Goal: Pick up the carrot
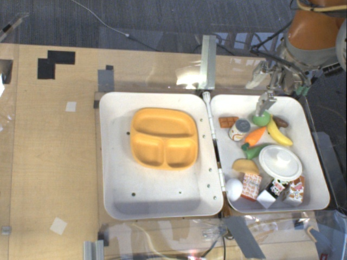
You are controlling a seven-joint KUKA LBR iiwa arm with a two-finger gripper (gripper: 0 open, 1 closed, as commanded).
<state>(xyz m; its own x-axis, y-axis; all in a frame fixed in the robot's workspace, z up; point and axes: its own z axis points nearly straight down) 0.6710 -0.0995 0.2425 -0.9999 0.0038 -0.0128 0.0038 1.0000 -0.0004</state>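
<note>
The carrot (254, 136) is orange and lies at a slant in the upper middle of the right bin (312, 145). A green leafy top (261, 118) sits at its upper end. It rests between a small round can (238, 129) and a banana (279, 134). My gripper (265, 103) hangs over the back of the right bin, just above the green top and a little behind the carrot's body. The grey and orange arm (317, 23) rises from it toward the upper right.
The right bin is crowded: a white bowl (280, 162), a green vegetable (252, 150), a white egg (234, 188), small cartons (251, 186), a brown wafer (228, 122). The left bin (116, 188) holds a yellow divided plate (164, 138). A metal post (209, 61) stands behind the bins.
</note>
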